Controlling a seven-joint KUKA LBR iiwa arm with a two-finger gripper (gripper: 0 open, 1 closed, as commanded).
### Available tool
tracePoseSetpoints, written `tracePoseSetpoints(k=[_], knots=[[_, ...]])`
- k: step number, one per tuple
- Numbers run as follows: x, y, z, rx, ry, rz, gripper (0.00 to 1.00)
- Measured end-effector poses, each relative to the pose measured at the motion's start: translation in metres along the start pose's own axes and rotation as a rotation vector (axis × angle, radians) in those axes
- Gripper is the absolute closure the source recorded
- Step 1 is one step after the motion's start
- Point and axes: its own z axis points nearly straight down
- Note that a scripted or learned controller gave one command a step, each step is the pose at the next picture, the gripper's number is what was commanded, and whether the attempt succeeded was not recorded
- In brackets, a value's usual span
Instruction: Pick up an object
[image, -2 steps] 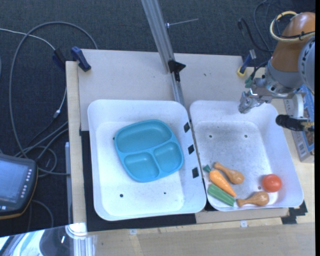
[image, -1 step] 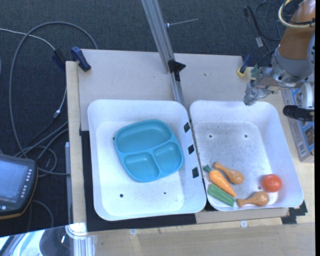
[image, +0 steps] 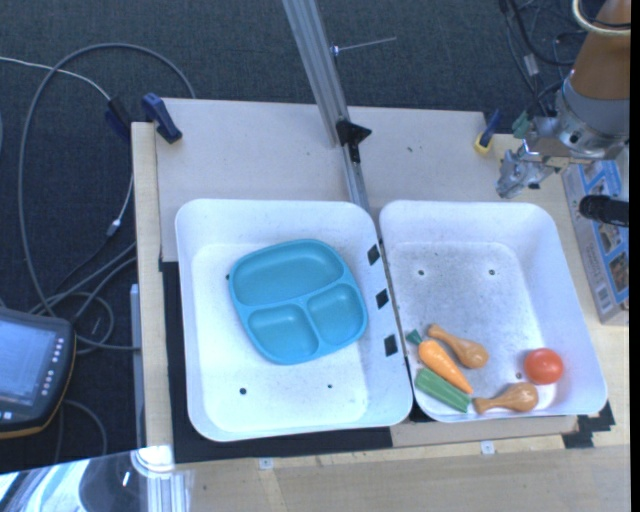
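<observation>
In the right bin (image: 560, 260), several toy foods lie near the front edge: an orange carrot (image: 443, 364), a green piece (image: 441, 390), two tan drumstick-like pieces (image: 462, 347) (image: 508, 399) and a red tomato (image: 543, 366). My gripper (image: 522, 176) hangs at the upper right, above the bench just behind the right bin's far rim, well away from the toys. Nothing is between its fingers.
The left bin (image: 200, 330) holds a blue divided tray (image: 298, 299). A metal pole (image: 322, 65) rises from the bench behind the bins. Blue clamps (image: 160, 116) grip the bench's back corners. Cables and a handheld screen (image: 30, 368) lie on the floor at left.
</observation>
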Motion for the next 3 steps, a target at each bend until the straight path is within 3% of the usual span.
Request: tracePoseSetpoints(k=[3], knots=[[0.185, -0.009, -0.002, 0.009, 0.006, -0.006, 1.00]])
